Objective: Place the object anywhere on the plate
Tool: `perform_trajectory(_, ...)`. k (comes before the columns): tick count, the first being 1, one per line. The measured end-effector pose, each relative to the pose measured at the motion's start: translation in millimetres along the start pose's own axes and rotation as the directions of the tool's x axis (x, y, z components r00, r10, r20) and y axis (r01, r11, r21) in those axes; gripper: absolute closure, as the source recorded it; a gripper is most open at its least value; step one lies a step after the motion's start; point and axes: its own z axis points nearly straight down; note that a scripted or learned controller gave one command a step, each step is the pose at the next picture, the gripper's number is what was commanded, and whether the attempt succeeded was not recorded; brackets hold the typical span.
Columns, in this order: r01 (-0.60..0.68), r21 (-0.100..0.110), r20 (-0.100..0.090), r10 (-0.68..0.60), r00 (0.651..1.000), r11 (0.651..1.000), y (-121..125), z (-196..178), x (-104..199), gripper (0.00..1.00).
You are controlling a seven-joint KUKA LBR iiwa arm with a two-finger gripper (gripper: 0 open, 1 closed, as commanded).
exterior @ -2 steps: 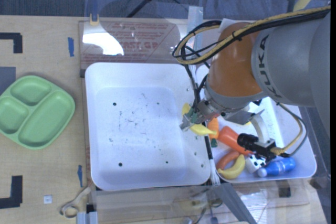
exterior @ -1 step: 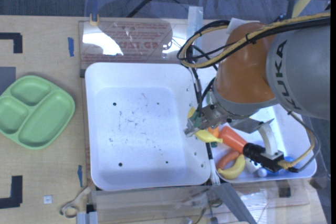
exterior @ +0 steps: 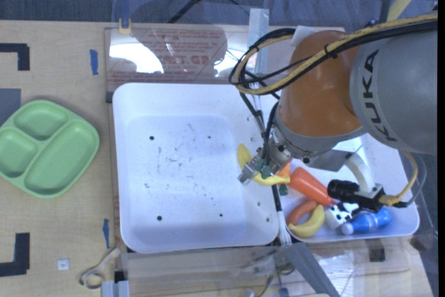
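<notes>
We see a light wooden bench [exterior: 55, 45] with black marks and blue tape pieces on it. Two shallow white bins lie on it side by side: the left bin [exterior: 128, 149] and the right bin [exterior: 407, 219]. A green plate [exterior: 45, 147] with compartments lies well left of them.

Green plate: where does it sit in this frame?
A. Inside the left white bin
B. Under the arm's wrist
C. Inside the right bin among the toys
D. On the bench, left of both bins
D: the green plate, with its three compartments, rests on the wooden bench, outside and left of the left white bin.
</notes>
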Motion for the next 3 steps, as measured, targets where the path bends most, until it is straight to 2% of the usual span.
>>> perform_trajectory(1,-0.247,-0.002,0.001,0.247,0.969,0.969,83,97,-20,1.00)
perform_trajectory(2,-0.247,-0.002,0.001,0.247,0.969,0.969,83,97,-20,0.00)
perform_trajectory(3,-0.246,-0.004,0.001,0.246,0.969,0.969,84,87,-20,1.00)
